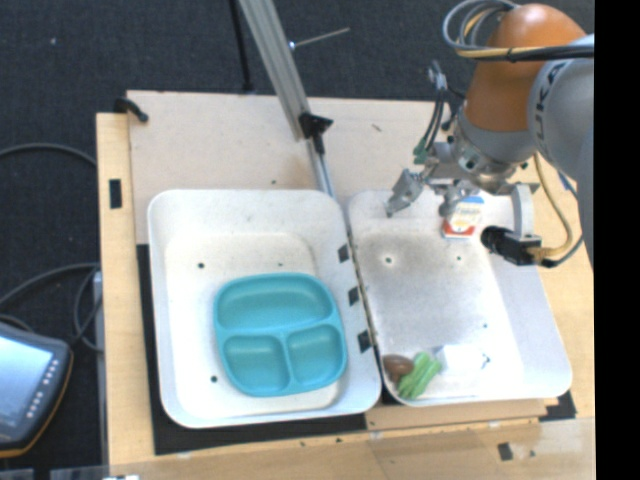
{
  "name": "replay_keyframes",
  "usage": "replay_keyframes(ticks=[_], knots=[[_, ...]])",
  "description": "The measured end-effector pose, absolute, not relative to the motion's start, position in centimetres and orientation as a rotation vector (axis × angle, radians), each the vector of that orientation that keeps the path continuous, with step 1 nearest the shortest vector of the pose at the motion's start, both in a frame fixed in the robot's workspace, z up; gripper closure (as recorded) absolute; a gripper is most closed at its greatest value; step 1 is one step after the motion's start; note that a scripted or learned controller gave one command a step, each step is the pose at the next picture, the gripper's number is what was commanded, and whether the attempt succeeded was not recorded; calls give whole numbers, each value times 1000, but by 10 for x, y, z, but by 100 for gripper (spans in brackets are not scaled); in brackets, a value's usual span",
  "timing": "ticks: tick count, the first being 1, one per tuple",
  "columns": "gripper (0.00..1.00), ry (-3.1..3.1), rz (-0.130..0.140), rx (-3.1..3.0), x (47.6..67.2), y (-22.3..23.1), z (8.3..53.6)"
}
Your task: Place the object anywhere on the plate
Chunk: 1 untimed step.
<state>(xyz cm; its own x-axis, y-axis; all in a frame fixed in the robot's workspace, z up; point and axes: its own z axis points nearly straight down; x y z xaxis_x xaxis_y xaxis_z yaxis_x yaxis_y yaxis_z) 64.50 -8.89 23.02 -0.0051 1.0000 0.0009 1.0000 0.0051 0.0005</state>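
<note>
A teal plate (280,346) with three compartments lies in the left bin (180,238), towards its front. In the front left corner of the right bin (520,308) a green object (426,372) lies against a small brown object (398,367). My gripper (432,206) hangs over the back edge of the right bin, far from both objects and from the plate. Its fingers (403,193) are spread apart with nothing between them, so it is open.
A pale, partly clear item (462,356) lies just right of the green object. A slanted metal rail (285,68) reaches down to the gap between the bins at the back. The arm (510,78) and its cables occupy the upper right.
</note>
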Motion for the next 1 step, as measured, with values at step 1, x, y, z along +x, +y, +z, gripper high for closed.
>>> replay_keyframes(ticks=[1], knots=[[0, -2227, 3, -2216, 632, -74, 213]])
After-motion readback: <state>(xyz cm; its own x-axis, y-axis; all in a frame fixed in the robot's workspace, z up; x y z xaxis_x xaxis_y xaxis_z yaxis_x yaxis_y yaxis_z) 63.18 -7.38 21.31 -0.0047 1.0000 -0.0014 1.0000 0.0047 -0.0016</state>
